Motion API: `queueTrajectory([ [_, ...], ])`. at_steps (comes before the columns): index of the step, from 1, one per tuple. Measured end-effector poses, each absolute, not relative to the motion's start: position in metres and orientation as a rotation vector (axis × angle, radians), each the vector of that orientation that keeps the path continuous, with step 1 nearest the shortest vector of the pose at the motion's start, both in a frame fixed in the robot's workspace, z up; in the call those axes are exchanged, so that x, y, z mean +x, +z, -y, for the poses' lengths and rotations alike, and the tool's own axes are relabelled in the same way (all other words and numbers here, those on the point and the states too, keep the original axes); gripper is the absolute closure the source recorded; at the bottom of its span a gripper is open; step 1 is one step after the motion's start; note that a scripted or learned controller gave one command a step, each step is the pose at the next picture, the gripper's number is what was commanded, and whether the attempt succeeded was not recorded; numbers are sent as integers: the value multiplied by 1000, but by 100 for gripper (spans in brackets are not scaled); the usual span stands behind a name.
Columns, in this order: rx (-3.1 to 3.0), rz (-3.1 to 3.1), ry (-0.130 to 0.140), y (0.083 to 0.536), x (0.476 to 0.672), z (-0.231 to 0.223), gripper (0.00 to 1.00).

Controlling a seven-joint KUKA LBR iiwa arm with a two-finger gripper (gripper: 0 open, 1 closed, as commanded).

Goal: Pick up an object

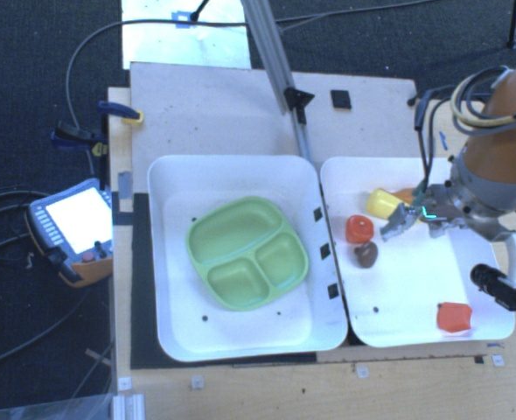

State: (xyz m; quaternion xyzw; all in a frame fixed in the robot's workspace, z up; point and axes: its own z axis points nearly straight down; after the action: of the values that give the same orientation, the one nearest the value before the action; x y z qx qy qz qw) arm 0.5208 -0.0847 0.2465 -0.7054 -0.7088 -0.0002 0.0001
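The right bin (415, 296) holds a yellow object (383, 202) near its back, a red-orange round object (359, 228), a small brown object (366, 254) just in front of it, and an orange-red block (454, 317) near the front right corner. My gripper (398, 224) hangs over the right bin, just right of the red-orange object and below the yellow one. Nothing can be seen held in it. A bit of something orange (404, 196) peeks out behind the gripper, next to the yellow object.
A green three-compartment plate (247, 252) lies in the left bin (175, 313). A slanted metal pole (271, 42) crosses above the bench behind the bins. A handheld pendant (73, 230) sits off the bench at the left.
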Motion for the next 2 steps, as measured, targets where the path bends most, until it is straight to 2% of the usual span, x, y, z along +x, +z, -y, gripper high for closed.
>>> queueTrajectory([
  [1,-2216,2227,-1,247,521,85,0],
  [2,-2217,2221,4,187,527,81,0],
])
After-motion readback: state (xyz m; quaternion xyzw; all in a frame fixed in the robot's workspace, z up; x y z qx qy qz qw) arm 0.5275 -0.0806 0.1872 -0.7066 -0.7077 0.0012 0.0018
